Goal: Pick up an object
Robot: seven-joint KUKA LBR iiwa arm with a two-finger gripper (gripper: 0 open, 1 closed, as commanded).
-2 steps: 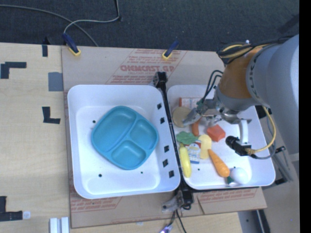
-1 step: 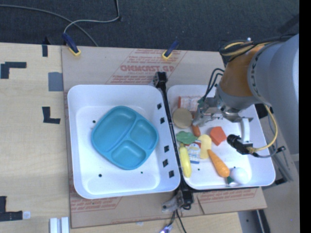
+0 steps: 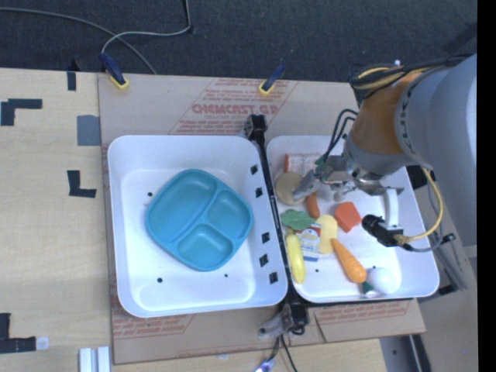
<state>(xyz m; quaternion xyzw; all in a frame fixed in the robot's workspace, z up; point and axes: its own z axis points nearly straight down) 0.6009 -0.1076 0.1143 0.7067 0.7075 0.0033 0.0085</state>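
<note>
A grey robot arm (image 3: 434, 122) with an orange band reaches in over the right-hand shallow white plastic bin (image 3: 422, 273), which serves as the landmark here. Inside that bin lies a cluster of toy food: an orange plastic carrot (image 3: 349, 262) near its front, a yellow plastic corn cob (image 3: 295, 259) along its left wall, a small red-orange block (image 3: 347, 215) near its centre, a green leafy piece (image 3: 295, 219) and a pale round piece (image 3: 290, 186) towards its back left. The end effector (image 3: 314, 180) hangs low over the bin's back left area, just beside the pale round piece; whether it is open or closed cannot be told, and nothing is seen held. To the left of the bin sits a second white bin (image 3: 128, 285) holding a blue divided plastic plate (image 3: 199, 218). The step appears to be the approach; next comes settling on one item, closing on it and lifting
</note>
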